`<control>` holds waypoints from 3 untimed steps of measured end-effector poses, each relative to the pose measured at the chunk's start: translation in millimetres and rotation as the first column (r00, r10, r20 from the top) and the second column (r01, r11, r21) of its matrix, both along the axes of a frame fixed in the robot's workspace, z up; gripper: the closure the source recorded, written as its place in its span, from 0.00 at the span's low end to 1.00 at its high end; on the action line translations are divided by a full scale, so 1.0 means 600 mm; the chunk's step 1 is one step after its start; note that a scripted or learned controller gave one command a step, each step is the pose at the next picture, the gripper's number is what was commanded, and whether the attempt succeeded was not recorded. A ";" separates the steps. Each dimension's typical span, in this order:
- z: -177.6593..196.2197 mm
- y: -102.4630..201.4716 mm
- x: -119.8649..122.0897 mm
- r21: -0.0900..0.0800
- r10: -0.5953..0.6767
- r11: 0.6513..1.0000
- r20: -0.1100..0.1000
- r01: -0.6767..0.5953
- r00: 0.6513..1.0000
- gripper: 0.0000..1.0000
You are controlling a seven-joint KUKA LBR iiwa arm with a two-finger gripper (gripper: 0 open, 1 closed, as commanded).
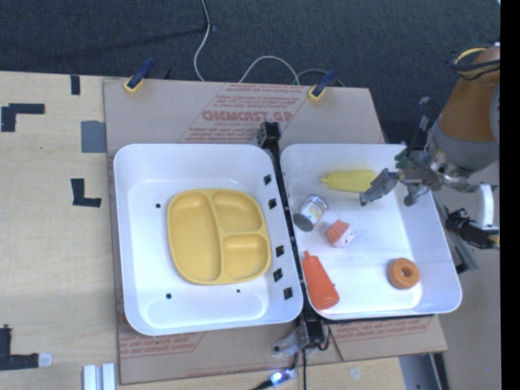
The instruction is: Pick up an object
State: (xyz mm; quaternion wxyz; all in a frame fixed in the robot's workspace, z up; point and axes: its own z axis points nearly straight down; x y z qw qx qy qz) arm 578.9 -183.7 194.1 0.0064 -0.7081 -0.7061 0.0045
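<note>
- Two bins sit side by side on the bench: the left bin (138,218) holds a yellow tray (218,236) with three compartments, and the right bin (422,242) holds the loose pieces, so any pick must come from the right one.
- Five candidates lie there: a corn cob (349,180) near the far wall, a can (310,213) on its side by the divider, a small pink piece (340,234) just beside the can, an orange bottle (319,280) along the divider toward the near edge, and a donut (403,273) near the right corner.
- They are scattered apart, which looks meant to leave room for fingers around each one.
- The gripper (392,188) hangs at the right bin's far right side, released, its two fingers spread with nothing between them.
- It is tilted in from the right because the arm (471,104) reaches over that wall.
- The corn is nearest, just left of one finger (375,192); I judge it the likely target.
- It is yellow, elongated, lying flat, long axis across the bin, and looks untouched.
</note>
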 end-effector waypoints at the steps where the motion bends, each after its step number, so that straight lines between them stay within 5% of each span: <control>1: 0.014 0.001 0.006 -0.003 0.004 1.000 0.014 -0.004 1.000 0.00; 3: -0.178 0.011 -0.008 -0.003 0.004 1.000 0.011 -0.004 1.000 0.00</control>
